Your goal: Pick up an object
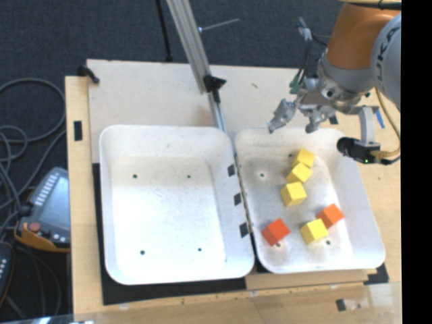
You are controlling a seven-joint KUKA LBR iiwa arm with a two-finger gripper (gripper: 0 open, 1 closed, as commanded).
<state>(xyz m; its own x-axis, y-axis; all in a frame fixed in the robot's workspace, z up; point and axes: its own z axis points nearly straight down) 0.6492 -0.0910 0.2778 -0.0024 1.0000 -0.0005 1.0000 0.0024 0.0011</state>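
Observation:
Several small blocks lie in the right bin (358,201). Three yellow blocks (299,174) sit close together near its middle, the lowest of them (293,194) slightly apart. Another yellow block (314,231) rests beside an orange block (332,215) toward the front right. A second orange block (275,231) lies near the front left corner. My gripper (297,119) hangs open above the bin's far edge, its two fingers spread apart with nothing between them, well above and behind the blocks.
The left bin (121,181) stands beside the right one, with black clips (237,198) along the shared edge. A slanted metal pole (192,42) rises from behind the bins. A handheld pendant (46,204) and cables lie on the floor at left.

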